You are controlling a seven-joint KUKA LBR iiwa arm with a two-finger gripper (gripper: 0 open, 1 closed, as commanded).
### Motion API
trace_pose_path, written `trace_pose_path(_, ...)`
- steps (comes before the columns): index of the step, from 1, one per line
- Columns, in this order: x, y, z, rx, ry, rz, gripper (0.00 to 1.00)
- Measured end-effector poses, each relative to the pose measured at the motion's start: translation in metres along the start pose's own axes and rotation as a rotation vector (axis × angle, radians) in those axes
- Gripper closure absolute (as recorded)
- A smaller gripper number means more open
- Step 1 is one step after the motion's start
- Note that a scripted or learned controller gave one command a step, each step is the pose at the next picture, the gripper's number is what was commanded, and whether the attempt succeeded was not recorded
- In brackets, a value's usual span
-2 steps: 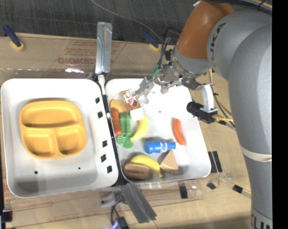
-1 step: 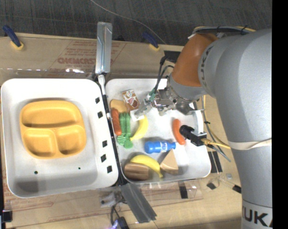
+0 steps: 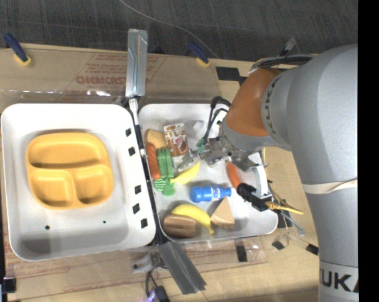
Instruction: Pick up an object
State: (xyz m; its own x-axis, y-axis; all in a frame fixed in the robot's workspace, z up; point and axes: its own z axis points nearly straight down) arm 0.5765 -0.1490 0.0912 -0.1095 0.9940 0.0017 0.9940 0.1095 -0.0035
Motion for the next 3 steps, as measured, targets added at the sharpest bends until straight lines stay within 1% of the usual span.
trace_pose_path(1,0.036,0.063,-0.002,-0.003,-0.001,0.231,0.0)
trace_pose_path(2,0.006,-0.052,-0.02,0.0,0.0,-0.068,0.0)
trace_pose_path(3,0.023,0.01,-0.021,-0.002,0.0,0.194,0.0)
